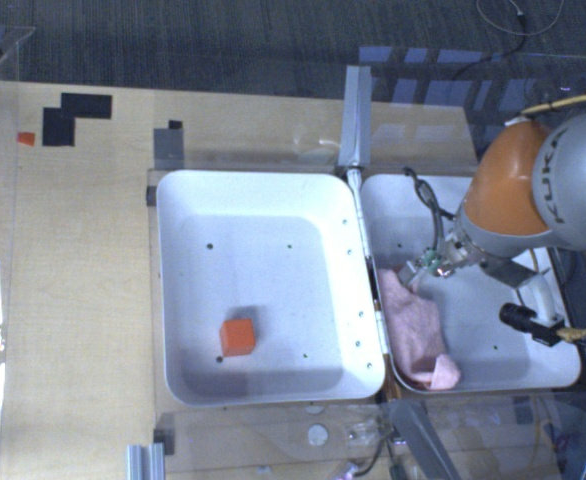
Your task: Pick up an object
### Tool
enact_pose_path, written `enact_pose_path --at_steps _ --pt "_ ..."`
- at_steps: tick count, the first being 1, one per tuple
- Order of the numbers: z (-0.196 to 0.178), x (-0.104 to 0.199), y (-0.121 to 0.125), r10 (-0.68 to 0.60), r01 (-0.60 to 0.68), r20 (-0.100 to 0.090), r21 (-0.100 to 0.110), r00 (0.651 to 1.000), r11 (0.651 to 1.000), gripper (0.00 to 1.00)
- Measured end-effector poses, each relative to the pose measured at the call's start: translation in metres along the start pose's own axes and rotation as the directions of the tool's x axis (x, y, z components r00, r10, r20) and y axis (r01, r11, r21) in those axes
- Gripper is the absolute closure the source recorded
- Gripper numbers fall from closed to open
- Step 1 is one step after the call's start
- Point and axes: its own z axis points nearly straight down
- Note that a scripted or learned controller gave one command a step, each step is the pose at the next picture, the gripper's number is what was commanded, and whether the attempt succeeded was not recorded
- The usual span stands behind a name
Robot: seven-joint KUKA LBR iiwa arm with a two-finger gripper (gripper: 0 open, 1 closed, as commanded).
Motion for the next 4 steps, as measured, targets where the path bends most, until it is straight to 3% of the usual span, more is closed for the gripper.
enact_pose_path --at_steps 1,2,3,4 --pt "-0.014 -0.005 -0.041 0.03 -0.03 -0.006 0.01 1.0 0.999 0.0" --pt "0.001 -0.009 0.008 0.234 -0.234 -0.003 0.004 0.972 0.972 0.0" --pt "0.002 -0.025 0.016 0.292 -0.292 -0.003 0.005 0.957 0.957 0.0" --pt "-0.012 -0.025 0.02 0.284 -0.284 -0.002 -0.004 0.959 0.959 1.0"
